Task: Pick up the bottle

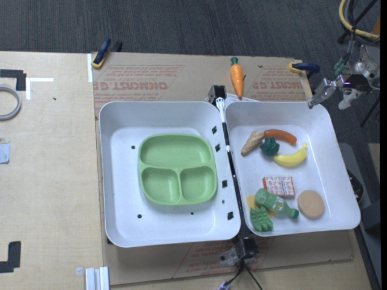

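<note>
The bottle (276,203) is small, clear green with a green cap, and lies on its side in the front part of the right bin (338,162). It rests between a red-and-white box (279,186) and a green leafy toy (261,219). My gripper (320,94) hangs at the bin's far right corner, just outside the rim and well away from the bottle. Nothing is visible in it.
The right bin also holds a bread piece (252,142), a sausage (280,136), broccoli (269,146), a banana (291,156) and a tan round disc (311,203). A green divided plate (178,169) lies in the left bin (115,180). A carrot (236,76) lies behind the bins.
</note>
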Action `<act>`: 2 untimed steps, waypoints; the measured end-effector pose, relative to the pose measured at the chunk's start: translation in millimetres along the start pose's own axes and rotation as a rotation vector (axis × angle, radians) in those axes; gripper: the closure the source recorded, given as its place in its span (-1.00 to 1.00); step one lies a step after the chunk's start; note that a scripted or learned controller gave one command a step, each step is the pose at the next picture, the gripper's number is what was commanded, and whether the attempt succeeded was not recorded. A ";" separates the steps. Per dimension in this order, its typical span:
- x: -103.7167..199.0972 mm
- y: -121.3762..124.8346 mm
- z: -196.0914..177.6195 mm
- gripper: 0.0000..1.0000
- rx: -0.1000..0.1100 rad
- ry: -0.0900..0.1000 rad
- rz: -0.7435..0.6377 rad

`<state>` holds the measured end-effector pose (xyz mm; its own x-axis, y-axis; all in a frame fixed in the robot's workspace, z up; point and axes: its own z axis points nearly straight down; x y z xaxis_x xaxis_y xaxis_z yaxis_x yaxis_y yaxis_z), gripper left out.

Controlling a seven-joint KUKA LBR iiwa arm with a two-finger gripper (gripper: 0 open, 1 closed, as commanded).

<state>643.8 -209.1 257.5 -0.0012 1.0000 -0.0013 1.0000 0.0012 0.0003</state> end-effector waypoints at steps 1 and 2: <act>0.0 0.5 -9.8 1.00 -0.001 -0.002 -0.003; 84.7 -28.4 23.4 1.00 0.000 0.000 -0.101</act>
<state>615.3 -124.4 234.0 -0.1020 0.9948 -0.0012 0.9948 0.1020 0.0000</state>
